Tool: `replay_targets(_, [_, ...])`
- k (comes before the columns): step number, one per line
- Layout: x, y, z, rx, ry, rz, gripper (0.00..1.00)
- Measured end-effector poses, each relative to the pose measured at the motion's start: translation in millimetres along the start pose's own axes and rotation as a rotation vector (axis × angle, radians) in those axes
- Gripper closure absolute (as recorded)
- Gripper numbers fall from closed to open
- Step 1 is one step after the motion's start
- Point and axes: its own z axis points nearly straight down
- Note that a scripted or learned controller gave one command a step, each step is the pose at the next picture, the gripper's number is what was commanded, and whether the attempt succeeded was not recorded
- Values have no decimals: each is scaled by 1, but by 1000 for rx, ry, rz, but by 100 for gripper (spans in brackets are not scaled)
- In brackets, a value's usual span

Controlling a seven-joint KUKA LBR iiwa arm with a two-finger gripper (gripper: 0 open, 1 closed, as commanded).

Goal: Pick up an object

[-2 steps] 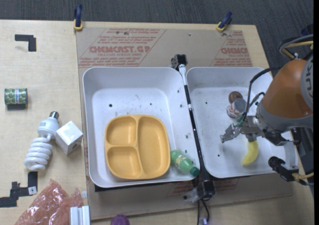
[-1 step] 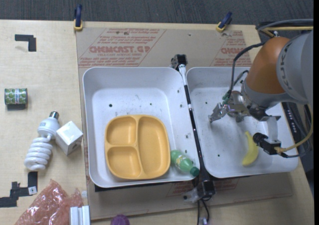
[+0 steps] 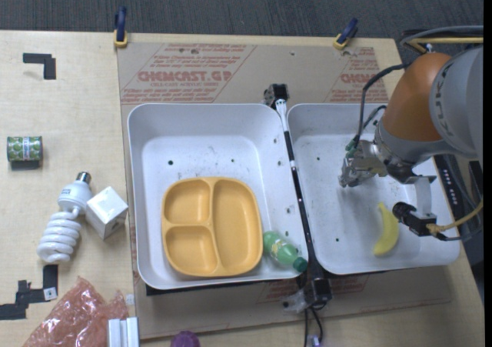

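camera view from above has me reaching in from the right, my grey arm with its glossy orange band (image 3: 411, 103) hanging over the right bin (image 3: 323, 253). both bins are shallow white plastic with rounded corners and a scatter of dark specks on the floor. they sit on a sheet of brown board printed with red lettering (image 3: 184, 75), held at the back edge by two blue clamps.

my claw (image 3: 351, 176) is down low over the middle of the right bin, all small metal bits and wires. can't tell if it's open or closed from this angle, and i see nothing between the tips.

the banana (image 3: 386, 231) is the thing to grab. it lies flat on the right bin's floor, near the front right corner, off to the front-right of my claw and clearly apart from it. plain yellow, smooth skin, gently curved, one end pointing toward the back of the bin.

left bin (image 3: 138, 184) has a matte yellow-orange divided plate (image 3: 211, 226) with three compartments, and a green plastic bottle (image 3: 283, 251) lying just beside its front right corner.

out on the bench to the left: a white spiral light bulb (image 3: 63, 222), a small white cube (image 3: 106, 211), a little green can (image 3: 24, 150), and some crinkly pinkish-red mesh (image 3: 73, 315) at the front edge.
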Motion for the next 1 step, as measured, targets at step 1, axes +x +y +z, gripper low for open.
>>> replay_targets(1, [-71,-28,10,2,1,-1,100])
